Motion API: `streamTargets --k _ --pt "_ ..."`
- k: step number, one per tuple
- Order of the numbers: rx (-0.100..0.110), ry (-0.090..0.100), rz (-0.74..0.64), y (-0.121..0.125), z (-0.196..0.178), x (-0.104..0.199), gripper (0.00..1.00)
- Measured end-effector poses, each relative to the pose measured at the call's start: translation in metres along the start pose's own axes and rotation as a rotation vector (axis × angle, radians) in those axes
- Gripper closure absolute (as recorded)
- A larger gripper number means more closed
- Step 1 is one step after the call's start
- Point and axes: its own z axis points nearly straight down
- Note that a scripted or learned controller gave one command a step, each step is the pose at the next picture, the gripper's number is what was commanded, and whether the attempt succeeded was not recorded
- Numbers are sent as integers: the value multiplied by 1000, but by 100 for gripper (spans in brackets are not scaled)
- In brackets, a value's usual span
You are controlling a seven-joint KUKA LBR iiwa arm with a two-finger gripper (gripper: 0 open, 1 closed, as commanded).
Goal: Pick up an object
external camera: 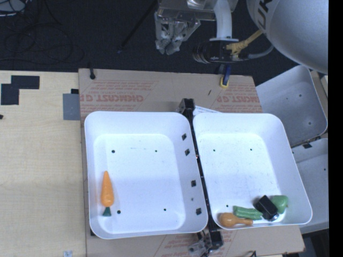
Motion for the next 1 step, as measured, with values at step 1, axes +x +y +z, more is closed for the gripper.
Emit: streamTargets --k 1 --pt "15 -5 3 1 -28 18 100"
